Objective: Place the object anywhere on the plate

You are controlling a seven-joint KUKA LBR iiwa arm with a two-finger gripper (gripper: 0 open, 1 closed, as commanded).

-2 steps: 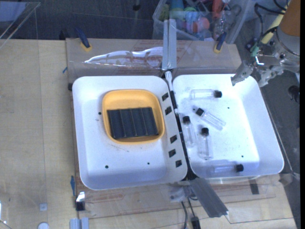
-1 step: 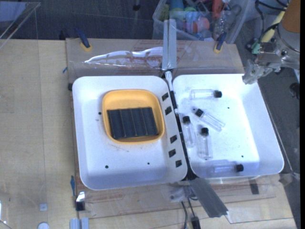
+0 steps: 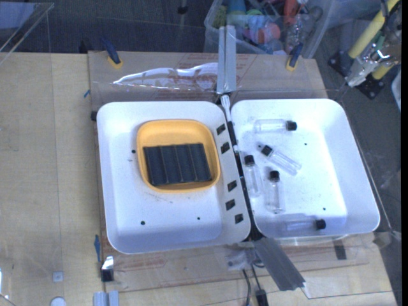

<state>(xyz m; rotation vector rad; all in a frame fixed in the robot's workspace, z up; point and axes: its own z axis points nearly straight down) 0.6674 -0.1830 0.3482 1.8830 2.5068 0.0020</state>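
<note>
Hand: the hand (image 3: 364,65) sits above and outside the far right corner of the right bin (image 3: 331,116); I cannot tell whether it is released or clenched.
Task's thing: probably one of the five clear vials with black caps, all lying on their sides in the right bin, down and to the left of the hand. None is on the plate yet.
Closest vial: the top vial (image 3: 271,126) lies apart from the rest, its cap end toward the hand.
Cluster: three vials (image 3: 278,159) lie close together further from the hand, near the divider (image 3: 229,164).
Farthest vial: the low vial (image 3: 299,224) lies against the bin's front wall.
Plate: the yellow plate (image 3: 175,127) sits in the left bin (image 3: 121,126), beyond the vials from the hand. A dark ribbed slab (image 3: 177,163) covers its middle.
Handling: likely light, stiff, smooth and round, so prone to roll or slip. Glass or plastic cannot be told, so treat them as breakable.
Where to take hold: across the barrel at mid-length, jaws square to its axis. The top vial looks easiest.
</note>
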